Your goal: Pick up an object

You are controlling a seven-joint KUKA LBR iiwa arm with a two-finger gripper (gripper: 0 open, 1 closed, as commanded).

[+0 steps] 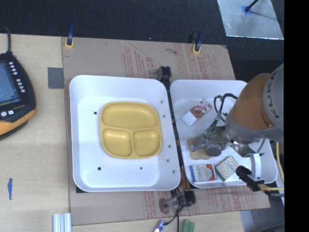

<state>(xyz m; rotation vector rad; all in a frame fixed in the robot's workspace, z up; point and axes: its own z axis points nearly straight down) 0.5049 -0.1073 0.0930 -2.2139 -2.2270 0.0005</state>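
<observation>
The arm (256, 111) bends over the right bin (183, 88), gripper (205, 146) low inside; its opening cannot be told; packet labels unreadable.

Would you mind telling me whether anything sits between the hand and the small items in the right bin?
Nothing visible blocks it. The hand is already low inside the right bin, with the white packet just above it in the view and the two small cartons just below it.
</observation>
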